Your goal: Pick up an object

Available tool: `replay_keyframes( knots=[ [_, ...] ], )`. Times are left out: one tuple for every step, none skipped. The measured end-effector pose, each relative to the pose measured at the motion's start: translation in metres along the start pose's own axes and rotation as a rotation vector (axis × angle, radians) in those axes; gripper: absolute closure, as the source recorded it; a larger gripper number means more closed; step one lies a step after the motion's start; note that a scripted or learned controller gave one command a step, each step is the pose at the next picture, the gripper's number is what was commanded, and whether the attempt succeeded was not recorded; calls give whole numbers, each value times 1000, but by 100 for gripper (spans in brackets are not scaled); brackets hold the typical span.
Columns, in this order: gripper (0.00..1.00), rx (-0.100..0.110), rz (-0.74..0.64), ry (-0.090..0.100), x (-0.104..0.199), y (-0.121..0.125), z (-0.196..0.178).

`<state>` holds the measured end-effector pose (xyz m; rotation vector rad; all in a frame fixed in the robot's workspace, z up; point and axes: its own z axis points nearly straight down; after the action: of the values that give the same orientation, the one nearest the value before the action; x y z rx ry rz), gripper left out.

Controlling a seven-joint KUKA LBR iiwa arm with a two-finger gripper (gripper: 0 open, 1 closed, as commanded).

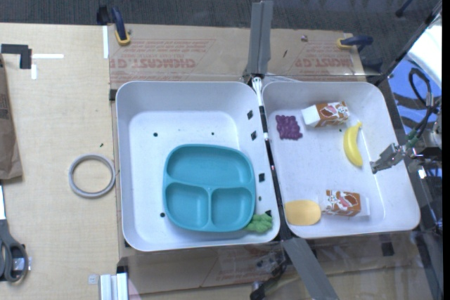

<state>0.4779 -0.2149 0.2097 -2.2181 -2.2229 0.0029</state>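
White bins, one cluttered with small targets, and nothing picked up yet.
Left to right: a teal tray and green scrap fill the left bin; the right bin holds grapes, a yellow lump, two cartons and a banana. The gripper sits at the right wall, gripping nothing; its opening cannot be told, and a descent there could strike the wall or roll the banana.

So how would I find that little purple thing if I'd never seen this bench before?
Start at the right-hand white bin, the one without the blue tray. Look to its upper left corner, close to the divider between the two bins: the purple grapes lie there, just left of a small brown-and-white carton. They are the only purple item, a knobbly cluster, unlike the smooth yellow banana nearby.
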Motion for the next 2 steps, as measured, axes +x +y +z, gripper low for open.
replay_keyframes(
  knots=[
    [0, 1, 498, 0, -7, 65, 48],
    [0, 0, 506, -1, 2, 135, 24]
  ],
)
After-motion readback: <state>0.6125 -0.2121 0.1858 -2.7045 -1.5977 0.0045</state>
